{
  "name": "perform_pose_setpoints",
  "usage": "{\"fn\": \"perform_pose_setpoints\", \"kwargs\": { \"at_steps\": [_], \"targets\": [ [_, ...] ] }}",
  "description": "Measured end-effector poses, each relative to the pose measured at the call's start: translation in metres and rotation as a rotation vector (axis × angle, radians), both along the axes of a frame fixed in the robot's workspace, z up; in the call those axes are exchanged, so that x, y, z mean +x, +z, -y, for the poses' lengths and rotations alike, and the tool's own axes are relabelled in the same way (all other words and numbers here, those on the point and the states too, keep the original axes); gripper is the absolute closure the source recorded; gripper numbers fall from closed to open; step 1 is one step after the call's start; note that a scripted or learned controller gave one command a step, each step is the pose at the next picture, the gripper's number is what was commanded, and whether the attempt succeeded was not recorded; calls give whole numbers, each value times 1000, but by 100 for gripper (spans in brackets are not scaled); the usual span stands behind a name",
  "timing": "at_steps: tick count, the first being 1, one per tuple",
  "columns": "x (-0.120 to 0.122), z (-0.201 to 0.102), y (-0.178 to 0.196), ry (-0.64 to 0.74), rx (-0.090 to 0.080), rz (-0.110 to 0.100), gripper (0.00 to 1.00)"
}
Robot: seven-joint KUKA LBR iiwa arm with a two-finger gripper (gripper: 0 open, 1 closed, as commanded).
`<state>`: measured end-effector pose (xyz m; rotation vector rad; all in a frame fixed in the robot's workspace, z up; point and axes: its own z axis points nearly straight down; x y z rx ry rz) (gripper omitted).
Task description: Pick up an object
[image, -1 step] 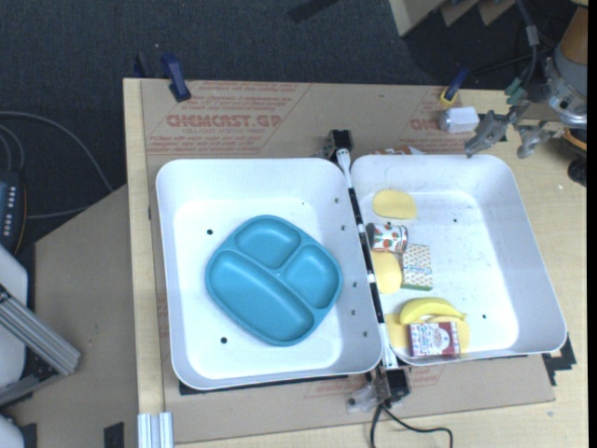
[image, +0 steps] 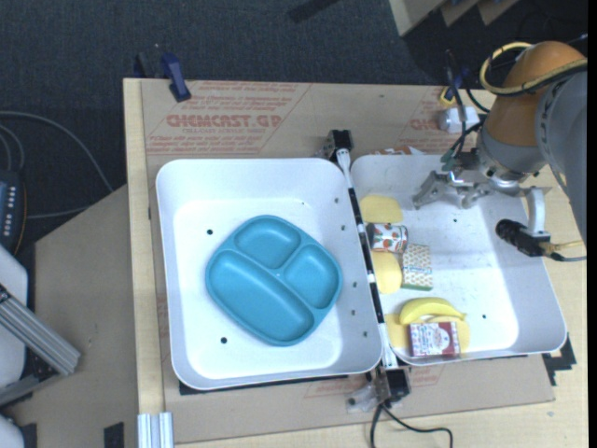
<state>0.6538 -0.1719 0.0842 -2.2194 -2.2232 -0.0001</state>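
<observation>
The gripper [image: 451, 187] sits low at the back of the right bin [image: 522, 292]. Its two fingers look spread apart, with nothing between them. They seem to be over bare white floor.

The things to pick lie in a row along the left wall of this bin, well apart from the gripper. At the back is a flat yellow piece [image: 381, 208]. Just in front of it is a small red and white can [image: 389, 238] lying on its side. Next come a yellow block [image: 386, 271] and a small packet with colored dots [image: 417, 266], touching each other. Near the front is a banana [image: 430, 309], and right below it a red and white box [image: 435, 339].

The banana is probably a light, smooth toy. It curves, so a grab across its middle looks best. The can is round and may roll away. The box has flat sides and should be easy to squeeze.

The left bin [image: 177, 250] has a blue tray [image: 272, 279] with three parts.

The words on the can and the box are too small to read. The brown board [image: 224, 115] under the bins has red letters that look like "CHEMCAST GP".
</observation>
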Motion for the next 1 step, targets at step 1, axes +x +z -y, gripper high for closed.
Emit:
{"fn": "perform_pose_setpoints", "kwargs": {
  "at_steps": [1],
  "targets": [
    [-63, -41, 1, -4, -5, 3, 0]
  ]
}}
